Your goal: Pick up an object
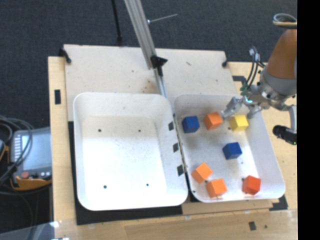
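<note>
Yellow cube, a small matte block with crisp edges, is seen in the right-hand white bin, just below the claw. The claw's metallic fingers are spread, pinching nothing. An orange cube is seen just beside it, near a blue cube.

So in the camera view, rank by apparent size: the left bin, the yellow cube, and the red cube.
1. left bin, by far the largest.
2-3. yellow cube and red cube look alike; I can't rank them.
</note>
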`<state>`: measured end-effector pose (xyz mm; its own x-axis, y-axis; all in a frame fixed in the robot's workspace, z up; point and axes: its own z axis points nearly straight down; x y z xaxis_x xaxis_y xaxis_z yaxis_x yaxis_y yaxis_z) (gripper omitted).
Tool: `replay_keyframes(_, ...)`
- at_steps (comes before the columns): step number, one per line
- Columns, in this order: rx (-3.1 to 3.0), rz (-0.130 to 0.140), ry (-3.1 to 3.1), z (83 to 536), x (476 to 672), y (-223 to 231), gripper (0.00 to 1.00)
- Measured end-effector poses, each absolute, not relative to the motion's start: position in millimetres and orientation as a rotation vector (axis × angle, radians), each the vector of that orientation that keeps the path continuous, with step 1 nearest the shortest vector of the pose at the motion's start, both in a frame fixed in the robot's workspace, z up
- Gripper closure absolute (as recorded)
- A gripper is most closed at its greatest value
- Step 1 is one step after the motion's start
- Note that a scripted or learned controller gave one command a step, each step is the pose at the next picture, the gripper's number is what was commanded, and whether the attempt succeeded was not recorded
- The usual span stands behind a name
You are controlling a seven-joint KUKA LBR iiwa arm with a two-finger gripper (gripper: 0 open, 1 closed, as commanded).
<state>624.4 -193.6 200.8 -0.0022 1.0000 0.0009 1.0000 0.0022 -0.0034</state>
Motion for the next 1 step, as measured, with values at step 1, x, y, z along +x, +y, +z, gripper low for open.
replay_keyframes(1, -2.218, 0.002, -2.229, 204.2, 625.3, -194.2, 0.00)
